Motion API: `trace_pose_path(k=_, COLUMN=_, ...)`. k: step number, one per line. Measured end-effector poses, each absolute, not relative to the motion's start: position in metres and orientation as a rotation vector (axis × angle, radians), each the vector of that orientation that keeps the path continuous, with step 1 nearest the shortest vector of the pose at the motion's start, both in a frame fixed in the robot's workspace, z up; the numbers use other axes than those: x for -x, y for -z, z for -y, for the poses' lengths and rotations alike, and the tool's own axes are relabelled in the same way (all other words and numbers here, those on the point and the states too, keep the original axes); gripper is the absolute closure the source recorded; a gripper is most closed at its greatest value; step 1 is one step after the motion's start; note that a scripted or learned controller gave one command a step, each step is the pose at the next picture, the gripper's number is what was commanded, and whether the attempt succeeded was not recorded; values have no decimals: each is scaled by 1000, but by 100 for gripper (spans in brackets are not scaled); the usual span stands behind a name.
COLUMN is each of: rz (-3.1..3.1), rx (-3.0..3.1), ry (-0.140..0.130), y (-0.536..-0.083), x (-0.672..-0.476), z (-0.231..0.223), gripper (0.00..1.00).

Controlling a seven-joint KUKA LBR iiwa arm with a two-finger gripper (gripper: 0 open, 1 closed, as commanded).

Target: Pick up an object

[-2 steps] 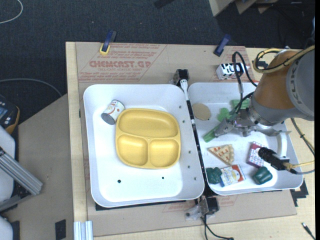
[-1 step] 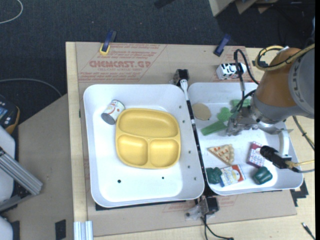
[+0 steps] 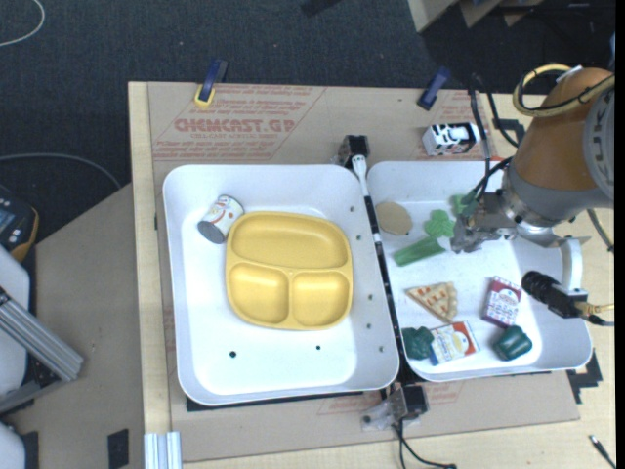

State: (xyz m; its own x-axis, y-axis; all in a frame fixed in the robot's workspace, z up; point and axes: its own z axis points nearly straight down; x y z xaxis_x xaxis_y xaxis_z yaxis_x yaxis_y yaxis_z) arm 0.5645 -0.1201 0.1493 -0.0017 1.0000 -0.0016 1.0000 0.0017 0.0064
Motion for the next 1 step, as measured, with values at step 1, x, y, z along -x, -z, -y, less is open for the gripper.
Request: trace_pose_path(k=1, rz=-2218, rx=-2217, ry=-4, y=-195, x=-560, z=124, gripper=100)
